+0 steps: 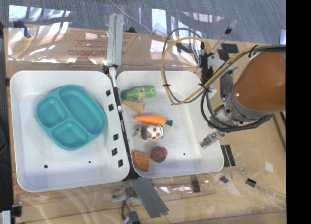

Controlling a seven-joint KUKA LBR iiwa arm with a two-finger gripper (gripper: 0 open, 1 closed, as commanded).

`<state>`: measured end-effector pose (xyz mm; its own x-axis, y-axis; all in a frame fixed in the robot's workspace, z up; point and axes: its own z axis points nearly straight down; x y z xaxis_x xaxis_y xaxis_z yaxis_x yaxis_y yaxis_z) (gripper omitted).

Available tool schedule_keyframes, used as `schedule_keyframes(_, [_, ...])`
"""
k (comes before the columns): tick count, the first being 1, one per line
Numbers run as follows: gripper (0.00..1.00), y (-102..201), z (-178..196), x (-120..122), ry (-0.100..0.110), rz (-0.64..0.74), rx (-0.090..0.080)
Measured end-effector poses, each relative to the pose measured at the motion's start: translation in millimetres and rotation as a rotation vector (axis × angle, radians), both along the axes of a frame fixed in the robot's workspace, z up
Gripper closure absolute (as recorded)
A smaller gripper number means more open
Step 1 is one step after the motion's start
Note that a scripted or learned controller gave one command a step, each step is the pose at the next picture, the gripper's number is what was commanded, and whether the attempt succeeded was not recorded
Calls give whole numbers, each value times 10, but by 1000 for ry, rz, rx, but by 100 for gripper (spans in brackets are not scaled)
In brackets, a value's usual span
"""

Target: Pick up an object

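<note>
Left bin (19, 135): a shallow white bin is seen on the left half of the bench; one thing lies in it.
Right bin (192, 160): a second white bin is set just beside the first, their inner walls touching along the middle; all the small toy foods are gathered in its left half.
Arm (260, 82): the arm, with its orange band, is seen at the right, over the right edge of the right bin, with yellow and black cables looped above that bin.
Gripper (210, 140): a small grey part is seen below the wrist at the right bin's right rim; whether it is spread or pressed together cannot be told, and nothing is seen held in it.
Plate (71, 116): a teal divided plate with three compartments lies flat in the left bin.
Bottle (139, 92): a green bottle lies on its side at the top of the group.
Carrot (152, 119): an orange carrot with a green end lies below the cone.
Cone (133, 105): a tan ice-cream cone lies between bottle and carrot.
Can (151, 131): a small white can with red spots lies below the carrot.
Waffle (141, 161): a brown waffle piece lies near the front wall.
Ball (158, 154): a dark red round piece lies just beside the waffle.
</note>
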<state>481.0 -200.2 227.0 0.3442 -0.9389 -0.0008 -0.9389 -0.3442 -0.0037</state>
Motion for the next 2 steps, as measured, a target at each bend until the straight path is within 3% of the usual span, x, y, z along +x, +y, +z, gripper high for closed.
schedule_keyframes(1, [100,24,-154,111,-1,303,0])
schedule_keyframes(2, [100,148,-61,120,-1,639,-1])
